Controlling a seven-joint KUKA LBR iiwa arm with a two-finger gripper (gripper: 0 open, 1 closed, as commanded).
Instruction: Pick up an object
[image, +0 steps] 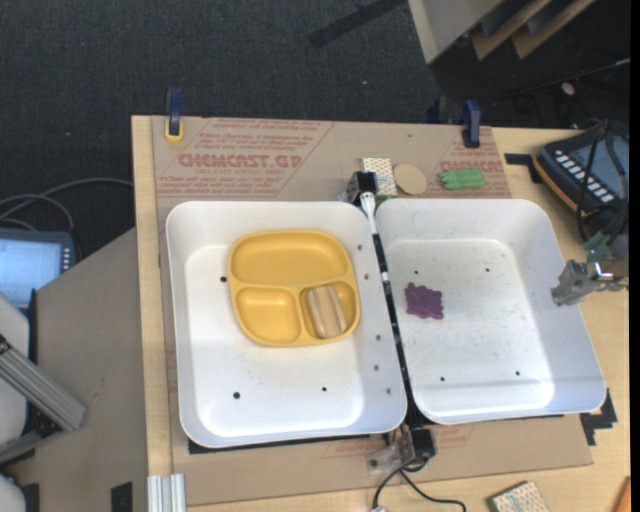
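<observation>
Jaws (572, 284): parked at the right bin's (530, 225) right rim, clear of the floor; open or closed, cannot tell.
Grapes (424, 300): purple, lying free in the right bin, likeliest pick.
Tray (290, 262): yellow, in the left bin (200, 330), cradling a bread roll (322, 310).

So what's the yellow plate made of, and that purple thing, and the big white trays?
The yellow plate looks like smooth moulded plastic: even colour, rounded dividers, soft sheen. The purple thing looks like matte rubber or soft plastic with a bumpy outline, maybe toy grapes; too small to be sure. The white trays look like thin glossy plastic with rounded corners.
</observation>
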